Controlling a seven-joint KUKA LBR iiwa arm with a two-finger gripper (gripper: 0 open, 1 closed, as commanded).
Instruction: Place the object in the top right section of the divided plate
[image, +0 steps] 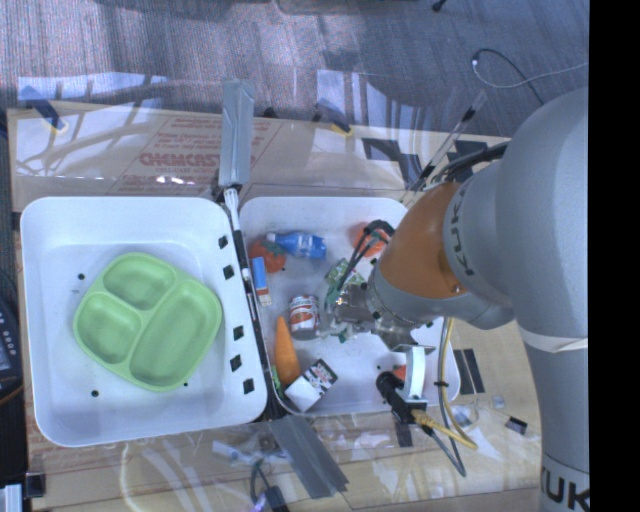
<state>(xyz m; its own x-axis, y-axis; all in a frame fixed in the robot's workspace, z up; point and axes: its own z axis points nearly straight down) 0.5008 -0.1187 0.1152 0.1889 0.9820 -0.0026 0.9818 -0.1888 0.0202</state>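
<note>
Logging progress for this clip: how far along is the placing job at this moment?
Nothing looks done yet: the green divided plate in the left bin carries no object in any section. In hand: the arm's gripper is down in the right bin, among the small can, blue bottle and carrot. A grasp can't be confirmed. Left: pick, carry over, place top right.
</note>
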